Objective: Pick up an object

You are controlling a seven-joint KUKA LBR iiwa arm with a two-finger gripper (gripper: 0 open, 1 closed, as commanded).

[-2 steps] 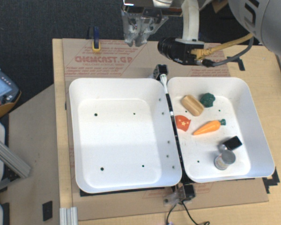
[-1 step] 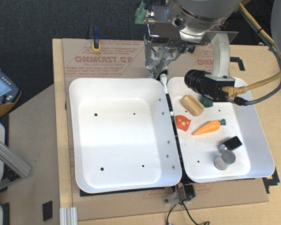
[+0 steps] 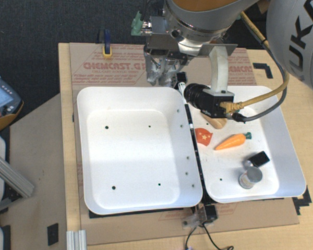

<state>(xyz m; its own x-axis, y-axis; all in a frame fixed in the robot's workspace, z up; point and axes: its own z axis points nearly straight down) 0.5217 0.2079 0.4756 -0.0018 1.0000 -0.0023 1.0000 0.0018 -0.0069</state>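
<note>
Hanging over the far edge of the bench, the gripper (image 3: 163, 72) sits just beyond the back rim of the left bin (image 3: 88, 139), near the corner where the 2 bins meet; whether it is clenched or released, I cannot tell, and nothing shows in its grasp. Right bin (image 3: 289, 155) carries the goods: a carrot (image 3: 231, 141) lies mid-bin, a red piece (image 3: 203, 136) sits just beside it against the dividing edge, and a tan object (image 3: 216, 122) peeks out from under the black camera unit (image 3: 206, 100) on the arm. Toward the near edge, a black block (image 3: 259, 158) sits close to a grey cylinder (image 3: 250, 177).
</note>
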